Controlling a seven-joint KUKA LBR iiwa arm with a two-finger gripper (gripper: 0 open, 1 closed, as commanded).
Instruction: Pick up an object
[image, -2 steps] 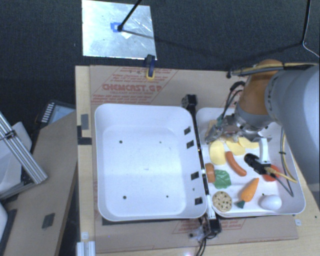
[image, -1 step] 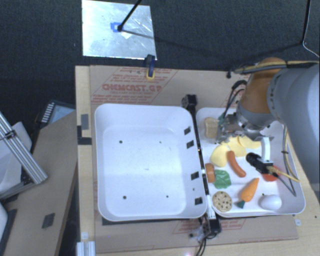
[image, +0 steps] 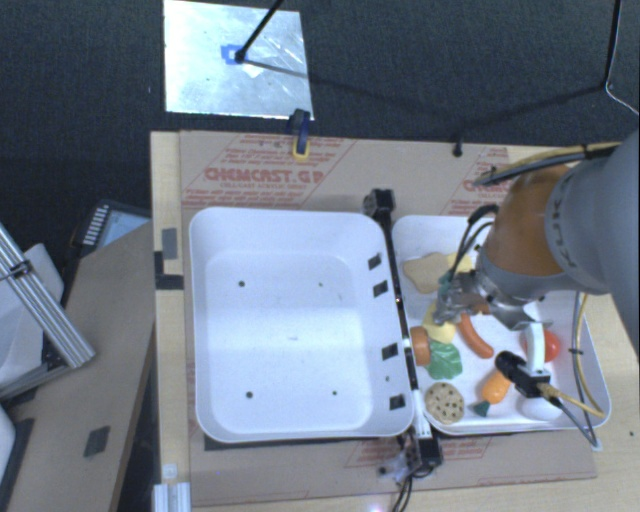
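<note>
My gripper (image: 449, 301) hangs low over the left half of the right bin (image: 598, 372), with the arm coming in from the right. Just below it lie a small yellow piece (image: 437, 324) and an orange-red sausage-shaped toy (image: 476, 337). A pale cream flat piece (image: 426, 268) lies behind the gripper. In front of it are a green leafy toy (image: 446, 361), a round orange-red piece (image: 421, 346), a speckled cookie (image: 444, 402) and an orange carrot-like toy (image: 491, 387). Nothing can be seen held.
The left bin (image: 215, 240) is beside the right one, with a black-clipped divider wall (image: 393, 320) between them. A red-and-white item (image: 543, 345) lies by the right bin's right side. Cardboard underlies both bins.
</note>
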